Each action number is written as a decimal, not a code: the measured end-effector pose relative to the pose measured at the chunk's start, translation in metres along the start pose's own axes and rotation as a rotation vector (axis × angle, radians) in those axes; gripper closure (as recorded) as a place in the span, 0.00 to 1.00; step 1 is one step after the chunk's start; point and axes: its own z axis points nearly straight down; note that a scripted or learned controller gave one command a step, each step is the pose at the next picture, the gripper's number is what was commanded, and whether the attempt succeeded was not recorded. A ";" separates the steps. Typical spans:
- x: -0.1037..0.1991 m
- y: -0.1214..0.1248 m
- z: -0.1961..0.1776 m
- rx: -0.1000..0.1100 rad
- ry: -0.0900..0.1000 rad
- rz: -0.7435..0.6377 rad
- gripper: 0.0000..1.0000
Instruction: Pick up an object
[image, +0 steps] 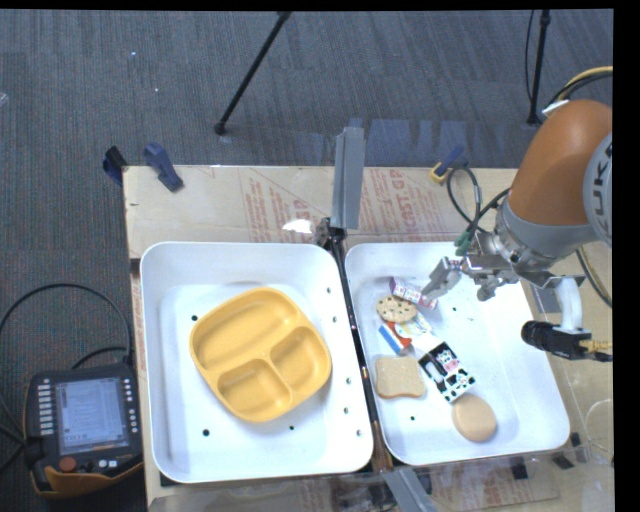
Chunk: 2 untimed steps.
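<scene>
The right bin (520, 390) holds several small items: a chocolate-chip cookie (397, 308), a pink and white wrapper (411, 294), a blue and red piece (394, 339), a toast slice (399, 377), a black and white carton (447, 369) and a tan oval roll (474, 419). My gripper (466, 282) hovers over the upper middle of this bin, just right of the wrapper and cookie. Its fingers (441, 276) stand spread apart and open, with nothing between them.
The left bin (165, 290) carries a yellow divided plate (261, 352). A grey post (348, 180) rises behind the seam between the bins. A black-tipped tool (553, 337) juts over the right bin's right edge. A teach pendant (85, 415) lies on the floor at left.
</scene>
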 end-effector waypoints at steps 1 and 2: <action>0.004 -0.047 0.130 -0.009 0.000 0.074 0.00; 0.001 -0.048 0.121 -0.006 0.001 0.082 1.00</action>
